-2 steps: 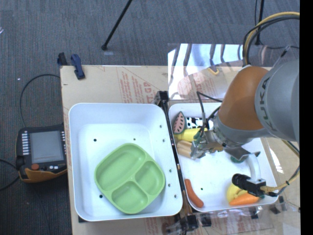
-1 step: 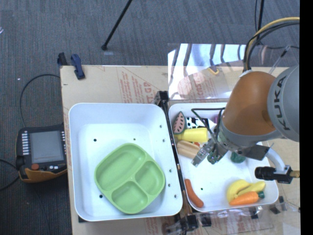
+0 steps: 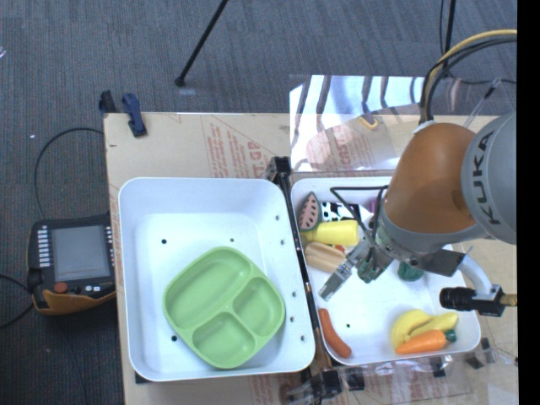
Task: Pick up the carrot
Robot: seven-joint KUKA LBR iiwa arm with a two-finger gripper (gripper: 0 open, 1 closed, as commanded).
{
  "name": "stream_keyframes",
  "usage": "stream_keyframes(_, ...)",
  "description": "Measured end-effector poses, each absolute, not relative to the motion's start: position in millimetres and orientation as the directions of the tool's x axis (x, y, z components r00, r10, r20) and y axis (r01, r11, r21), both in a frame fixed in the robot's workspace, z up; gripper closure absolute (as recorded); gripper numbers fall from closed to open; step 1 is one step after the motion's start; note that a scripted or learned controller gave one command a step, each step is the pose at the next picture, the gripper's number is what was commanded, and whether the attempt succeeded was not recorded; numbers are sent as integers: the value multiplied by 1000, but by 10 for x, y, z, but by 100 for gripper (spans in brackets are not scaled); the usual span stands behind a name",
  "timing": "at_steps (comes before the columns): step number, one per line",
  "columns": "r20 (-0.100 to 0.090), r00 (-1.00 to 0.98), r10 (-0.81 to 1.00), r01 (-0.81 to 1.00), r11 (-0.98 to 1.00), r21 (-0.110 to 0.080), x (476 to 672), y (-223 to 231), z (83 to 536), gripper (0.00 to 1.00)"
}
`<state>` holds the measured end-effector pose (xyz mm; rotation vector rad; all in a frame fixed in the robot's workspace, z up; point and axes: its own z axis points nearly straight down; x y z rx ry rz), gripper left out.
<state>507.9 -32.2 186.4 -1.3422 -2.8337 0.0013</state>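
The carrot is orange with a small green top and lies in the right bin near its front right corner. It rests against the front side of a yellow banana. My gripper hangs over the left part of the right bin, pointing down and to the left, well to the left of the carrot. Nothing shows in its tip. The arm's orange band covers the middle of the bin.
A red sausage lies at the bin's front left, just below the gripper. A watermelon slice, a yellow block and a wooden piece sit at the back left. The left bin holds a green divided plate.
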Motion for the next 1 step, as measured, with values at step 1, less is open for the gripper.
stream_keyframes(1,2,-468,884,884,468,-8,4792,-900,855,0)
